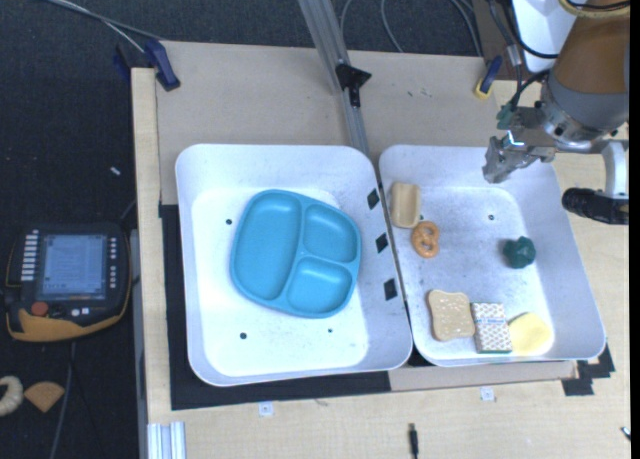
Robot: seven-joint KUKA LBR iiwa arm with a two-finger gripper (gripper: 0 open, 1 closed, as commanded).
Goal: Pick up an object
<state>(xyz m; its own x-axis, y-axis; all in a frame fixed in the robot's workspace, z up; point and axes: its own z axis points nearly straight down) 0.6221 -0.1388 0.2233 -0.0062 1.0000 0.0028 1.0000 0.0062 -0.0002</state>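
Gripper [503,162] hangs over the far right corner of the right bin [560,209], tip pointing down at the rim area; whether it is released or clenched I cannot tell at this size, and nothing visible is carried under it. Arm [590,57] comes in from the right and sits high, so this reads as a hover rather than contact. Candidate objects all lie in the right bin, apart from the gripper: a green lump [518,252] nearest, near the right wall; a pretzel [425,240] and a tan piece [404,203] against the left wall; toward the near edge a toast slice [450,314], a checked block [489,327] touching it, and a yellow disc [530,332] just beside that. Clustering at the near edge would probably crowd a grasp; the green lump stands alone, so likely the easiest pick. Left bin [200,187] holds a blue tray [295,252], three compartments, lying flat in the middle. Pick not yet begun, by my judgement.
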